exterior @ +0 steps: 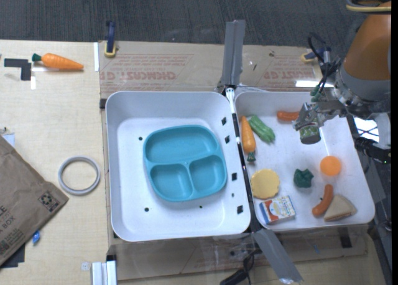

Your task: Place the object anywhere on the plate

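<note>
Plate (185, 170), blue w/ 3 compartments, is seen in left bin (124, 153). Pincer (309, 129) is poised over right bin (364, 181); dark object seen at its tip, grip can't be told.

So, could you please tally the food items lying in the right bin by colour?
Orange: 4 – carrot, ball, two sausages
Green: 2 – pepper, broccoli
Yellow: 1 – round
Tan: 1 – sandwich wedge
White: 1 – carton
Total: 9

Teal three-compartment plate (185, 163), flat, left bin
</note>
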Available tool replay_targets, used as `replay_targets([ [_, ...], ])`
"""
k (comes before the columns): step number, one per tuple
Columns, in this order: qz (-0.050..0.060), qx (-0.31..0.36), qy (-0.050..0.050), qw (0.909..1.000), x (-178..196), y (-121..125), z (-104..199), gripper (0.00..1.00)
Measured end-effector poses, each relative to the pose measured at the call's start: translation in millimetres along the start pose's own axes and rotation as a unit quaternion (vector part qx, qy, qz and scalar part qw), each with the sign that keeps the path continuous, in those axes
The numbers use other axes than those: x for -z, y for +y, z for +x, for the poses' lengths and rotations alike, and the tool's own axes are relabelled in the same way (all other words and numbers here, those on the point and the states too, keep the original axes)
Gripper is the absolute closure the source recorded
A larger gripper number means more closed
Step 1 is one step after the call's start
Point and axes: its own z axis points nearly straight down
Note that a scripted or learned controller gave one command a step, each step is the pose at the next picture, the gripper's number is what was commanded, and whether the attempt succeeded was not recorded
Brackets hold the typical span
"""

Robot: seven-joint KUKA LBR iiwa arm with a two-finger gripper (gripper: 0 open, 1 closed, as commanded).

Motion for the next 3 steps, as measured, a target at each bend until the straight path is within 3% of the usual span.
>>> replay_targets([
  [1, 0.001, -0.043, 0.000, 0.9991, 7, 8, 76, 1.00],
  [2, 0.003, -0.076, 0.000, 0.9971, -16, 18, 167, 1.00],
  [3, 0.003, -0.076, 0.000, 0.9971, -16, 18, 167, 0.00],
])
